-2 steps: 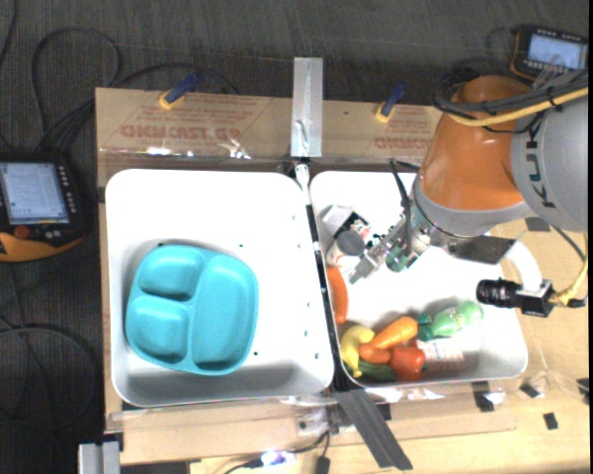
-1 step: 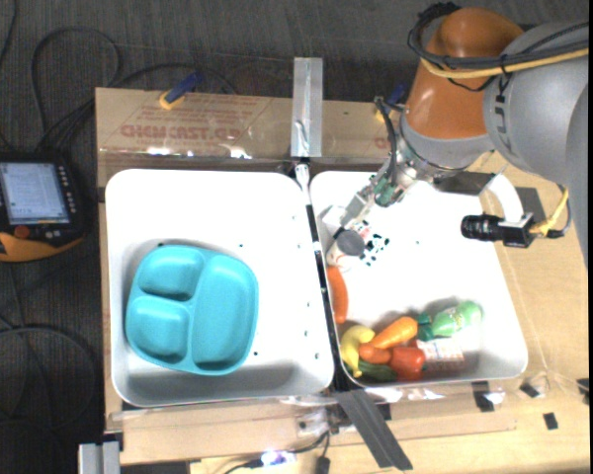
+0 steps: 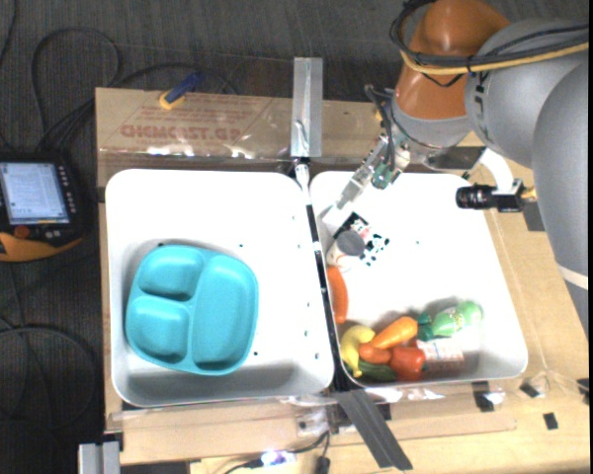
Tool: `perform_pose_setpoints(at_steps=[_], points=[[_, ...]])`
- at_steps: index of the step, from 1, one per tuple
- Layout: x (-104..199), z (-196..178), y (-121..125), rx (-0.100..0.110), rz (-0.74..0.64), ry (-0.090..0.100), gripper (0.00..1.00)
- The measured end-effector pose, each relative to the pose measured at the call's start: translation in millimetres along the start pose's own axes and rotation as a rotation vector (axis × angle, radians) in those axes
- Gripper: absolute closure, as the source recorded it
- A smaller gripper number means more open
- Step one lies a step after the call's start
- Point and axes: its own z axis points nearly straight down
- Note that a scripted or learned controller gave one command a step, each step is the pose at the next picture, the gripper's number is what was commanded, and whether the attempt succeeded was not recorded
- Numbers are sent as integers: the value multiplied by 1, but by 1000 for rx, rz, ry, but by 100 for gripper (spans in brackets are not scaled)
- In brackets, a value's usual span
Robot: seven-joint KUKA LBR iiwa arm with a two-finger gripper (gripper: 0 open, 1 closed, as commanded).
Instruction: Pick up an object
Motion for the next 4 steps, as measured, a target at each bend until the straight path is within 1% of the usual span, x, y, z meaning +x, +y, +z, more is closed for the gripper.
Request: perform_pose_setpoints(at_steps=[1, 2, 3, 4], points=[[44, 13, -66, -1, 273, 6, 100], [21, 0, 17, 1, 374, 3, 100], [46, 13, -36, 3, 469, 3, 100], [118, -48, -100, 1, 275, 5, 100]])
